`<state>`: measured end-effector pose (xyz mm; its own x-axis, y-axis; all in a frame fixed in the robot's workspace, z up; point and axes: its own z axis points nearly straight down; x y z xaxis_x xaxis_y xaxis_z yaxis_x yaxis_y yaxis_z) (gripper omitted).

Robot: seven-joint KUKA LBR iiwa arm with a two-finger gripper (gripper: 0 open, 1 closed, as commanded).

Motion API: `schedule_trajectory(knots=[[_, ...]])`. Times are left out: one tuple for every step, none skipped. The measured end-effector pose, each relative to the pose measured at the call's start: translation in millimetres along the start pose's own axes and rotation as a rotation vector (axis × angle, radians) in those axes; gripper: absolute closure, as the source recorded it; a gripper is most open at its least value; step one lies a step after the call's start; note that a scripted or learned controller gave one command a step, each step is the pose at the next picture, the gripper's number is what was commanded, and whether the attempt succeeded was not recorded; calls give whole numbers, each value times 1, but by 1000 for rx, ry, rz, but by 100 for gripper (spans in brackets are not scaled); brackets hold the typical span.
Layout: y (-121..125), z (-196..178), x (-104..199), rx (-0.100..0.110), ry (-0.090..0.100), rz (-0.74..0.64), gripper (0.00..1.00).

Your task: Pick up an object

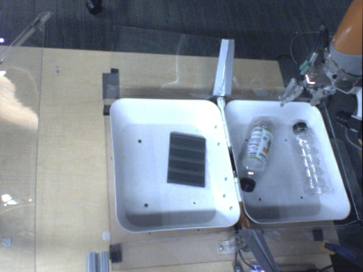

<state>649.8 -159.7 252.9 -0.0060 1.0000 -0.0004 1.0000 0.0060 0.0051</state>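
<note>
A dark ribbed pad [186, 158] lies flat in the left bin [125, 118]. In the right bin [334, 208], a labelled bottle [256, 148] and a clear bottle [309, 158] lie side by side, long axes running near to far, caps opposite. The gripper [302, 90] hovers over the far rim, fingers apart, holding nothing; the clear bottle lies nearer, just below it.

The desk [62, 152] is of light wood and fills most of the frame. Two white bins lie on it side by side: the left bin [126, 152] in the middle and the right bin [332, 205] at the right.
</note>
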Motion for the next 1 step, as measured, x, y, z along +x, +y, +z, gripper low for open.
schedule_trajectory(knots=[[-33, 129, 14, -2, 0, -41, 0]])
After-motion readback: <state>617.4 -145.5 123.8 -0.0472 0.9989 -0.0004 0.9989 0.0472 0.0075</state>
